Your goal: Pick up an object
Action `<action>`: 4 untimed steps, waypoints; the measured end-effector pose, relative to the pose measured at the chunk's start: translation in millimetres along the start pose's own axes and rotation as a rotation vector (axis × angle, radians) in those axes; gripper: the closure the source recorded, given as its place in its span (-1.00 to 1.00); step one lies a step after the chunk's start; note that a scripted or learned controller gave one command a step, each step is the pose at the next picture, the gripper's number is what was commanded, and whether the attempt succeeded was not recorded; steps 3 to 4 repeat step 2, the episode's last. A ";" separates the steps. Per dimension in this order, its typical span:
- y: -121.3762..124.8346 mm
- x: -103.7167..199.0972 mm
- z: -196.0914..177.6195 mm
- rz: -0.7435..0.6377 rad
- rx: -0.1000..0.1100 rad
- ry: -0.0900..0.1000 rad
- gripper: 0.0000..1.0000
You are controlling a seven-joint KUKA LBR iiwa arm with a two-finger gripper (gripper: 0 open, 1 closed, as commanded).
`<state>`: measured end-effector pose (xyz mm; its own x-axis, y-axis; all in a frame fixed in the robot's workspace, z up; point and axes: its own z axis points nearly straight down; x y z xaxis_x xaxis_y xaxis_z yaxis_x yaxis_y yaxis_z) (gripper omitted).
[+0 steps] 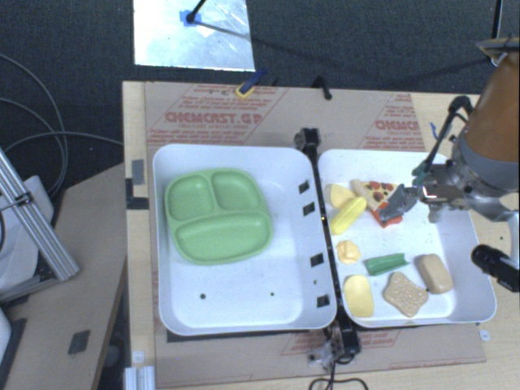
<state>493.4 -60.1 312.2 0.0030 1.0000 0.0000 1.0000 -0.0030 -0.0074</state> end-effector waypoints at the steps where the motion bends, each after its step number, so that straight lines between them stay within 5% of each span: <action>1: 1.9 11.5 132.9 -0.004 0.002 0.002 -1.00; 2: 54.7 51.3 65.2 -0.013 -0.018 0.001 -1.00; 4: 54.7 51.3 65.2 -0.013 -0.018 0.001 -1.00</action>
